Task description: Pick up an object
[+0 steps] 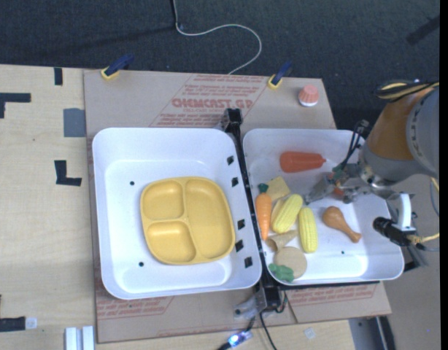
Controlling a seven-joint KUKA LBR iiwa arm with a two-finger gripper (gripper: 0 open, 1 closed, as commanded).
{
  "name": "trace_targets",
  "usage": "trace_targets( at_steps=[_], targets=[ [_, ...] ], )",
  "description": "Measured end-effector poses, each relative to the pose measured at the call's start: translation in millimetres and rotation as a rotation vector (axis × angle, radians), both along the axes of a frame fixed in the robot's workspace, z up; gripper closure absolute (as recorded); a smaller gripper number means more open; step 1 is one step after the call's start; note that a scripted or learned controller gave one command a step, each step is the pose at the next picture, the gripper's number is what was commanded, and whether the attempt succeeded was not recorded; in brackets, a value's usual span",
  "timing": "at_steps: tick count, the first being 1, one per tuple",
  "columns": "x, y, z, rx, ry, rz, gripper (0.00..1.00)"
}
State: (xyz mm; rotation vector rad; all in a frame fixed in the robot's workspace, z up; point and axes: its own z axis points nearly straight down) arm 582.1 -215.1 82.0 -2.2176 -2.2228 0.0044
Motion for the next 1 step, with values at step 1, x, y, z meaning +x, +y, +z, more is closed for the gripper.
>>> trace_targets(
  at_steps=[1],
  targets=[
    [1.3, -0.4, 11.4, -0.001, -0.002, 0.001, 1.00]
  ],
)
